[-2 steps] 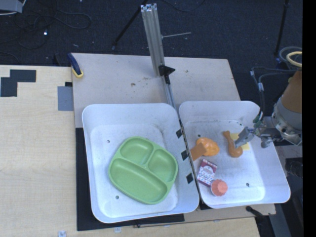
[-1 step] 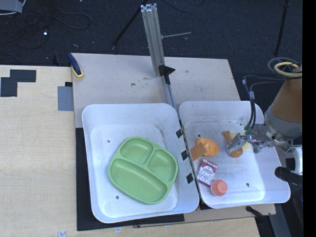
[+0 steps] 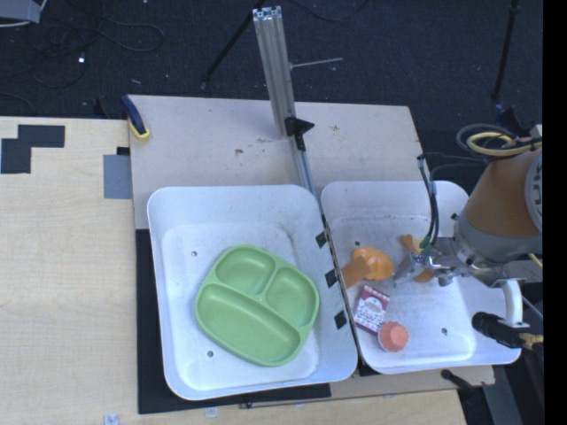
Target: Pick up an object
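Tool low in right bin, beside small orange piece; finger state impossible to tell. Just left, orange object. Nearer front: red-and-white packet, touching reddish round piece. Left bin bearing green divided plate.

No readable text, brand, number or sign anywhere. Closest candidate: small red-and-white packet in the right bin, printed with a pattern too small and blurred to make out as letters. Nothing legible on the green divided plate in the left bin, nor on the orange items beside the packet. No markings to read on the bench or on the arm's orange band.
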Robot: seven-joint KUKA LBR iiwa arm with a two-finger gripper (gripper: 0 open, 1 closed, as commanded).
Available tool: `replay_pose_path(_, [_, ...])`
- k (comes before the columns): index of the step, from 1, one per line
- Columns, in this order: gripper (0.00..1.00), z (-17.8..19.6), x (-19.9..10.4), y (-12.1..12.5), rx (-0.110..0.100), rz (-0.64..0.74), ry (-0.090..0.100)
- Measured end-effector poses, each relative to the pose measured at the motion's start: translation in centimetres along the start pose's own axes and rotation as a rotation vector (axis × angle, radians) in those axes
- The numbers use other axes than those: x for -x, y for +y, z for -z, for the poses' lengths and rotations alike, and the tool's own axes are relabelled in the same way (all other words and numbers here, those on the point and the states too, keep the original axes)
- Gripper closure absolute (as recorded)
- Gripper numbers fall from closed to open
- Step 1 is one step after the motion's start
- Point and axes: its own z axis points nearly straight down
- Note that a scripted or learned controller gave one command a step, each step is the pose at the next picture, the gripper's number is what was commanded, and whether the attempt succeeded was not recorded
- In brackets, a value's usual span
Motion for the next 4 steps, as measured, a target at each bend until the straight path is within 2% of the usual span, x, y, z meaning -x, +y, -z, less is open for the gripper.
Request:
replay_pose_path(1, [1.0, 1.3, 0.1, 0.1, 0.003, -0.003, -0.002])
replay_pose_path(2, [1.0, 5.8, 0.0, -0.5, 0.01, -0.001, -0.003])
replay_pose_path(3, [1.0, 12.0, 0.0, -0.9, 0.012, 0.005, -0.004])
replay_pose_path(4, [1.0, 15.2, 0.0, -0.8, 0.01, 0.005, -0.004])
